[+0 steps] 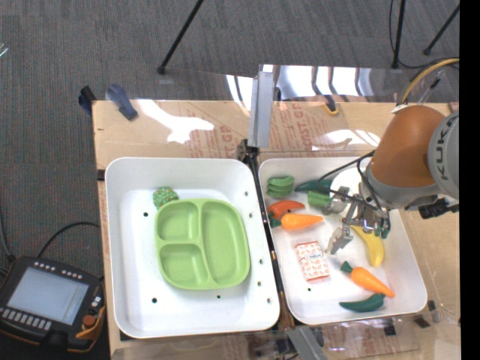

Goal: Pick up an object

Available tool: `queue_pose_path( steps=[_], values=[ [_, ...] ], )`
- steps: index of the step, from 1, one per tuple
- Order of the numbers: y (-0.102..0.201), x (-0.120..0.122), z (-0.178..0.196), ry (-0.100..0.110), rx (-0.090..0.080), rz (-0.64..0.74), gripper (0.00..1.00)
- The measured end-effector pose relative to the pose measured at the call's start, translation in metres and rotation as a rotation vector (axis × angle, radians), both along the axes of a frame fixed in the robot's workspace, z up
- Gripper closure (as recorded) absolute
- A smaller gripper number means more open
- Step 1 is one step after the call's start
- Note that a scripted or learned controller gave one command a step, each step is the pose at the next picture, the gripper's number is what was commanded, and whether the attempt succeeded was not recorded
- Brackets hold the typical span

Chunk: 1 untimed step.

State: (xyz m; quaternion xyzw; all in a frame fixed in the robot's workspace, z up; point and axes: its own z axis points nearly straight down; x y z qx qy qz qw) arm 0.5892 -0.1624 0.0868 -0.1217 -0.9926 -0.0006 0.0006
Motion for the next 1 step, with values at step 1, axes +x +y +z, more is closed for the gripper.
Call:
queue_pose_path(
  steps=[1],
  values=[
    [0.0637,-0.0447,0.0036,-0.007,-0.013,-0.019,0.0]
  ],
)
